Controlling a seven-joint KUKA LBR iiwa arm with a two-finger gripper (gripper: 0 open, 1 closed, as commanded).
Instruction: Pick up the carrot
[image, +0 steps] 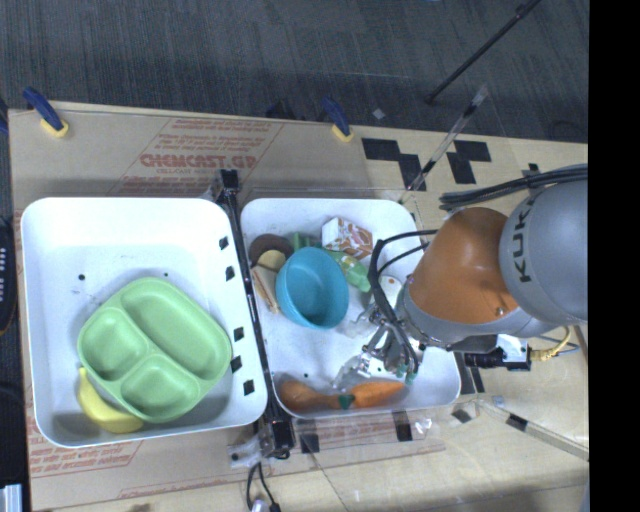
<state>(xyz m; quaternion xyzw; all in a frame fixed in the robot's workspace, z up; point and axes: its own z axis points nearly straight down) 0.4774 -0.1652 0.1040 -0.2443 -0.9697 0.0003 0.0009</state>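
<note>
Carrot (378, 393) right of sausage (305, 395) | my gripper (380, 362) just above carrot | finger gap: cannot tell

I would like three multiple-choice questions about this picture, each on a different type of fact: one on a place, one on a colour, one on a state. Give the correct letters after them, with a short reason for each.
1. Where does the carrot lie?
A. In the left bin, on the green tray
B. In the right bin, along its near wall
C. On the bench outside both bins

2. What colour is the bowl in the right bin?
A. Blue
B. Red
C. White

3. How does the green divided tray sit?
A. Hanging from the gripper
B. Upside down on the bench
C. In the left bin, compartments facing up

Answers:
1 B, the orange carrot rests at the right bin's near edge, below the gripper.
2 A, the bowl is plainly blue.
3 C, its three compartments show from above.
</note>
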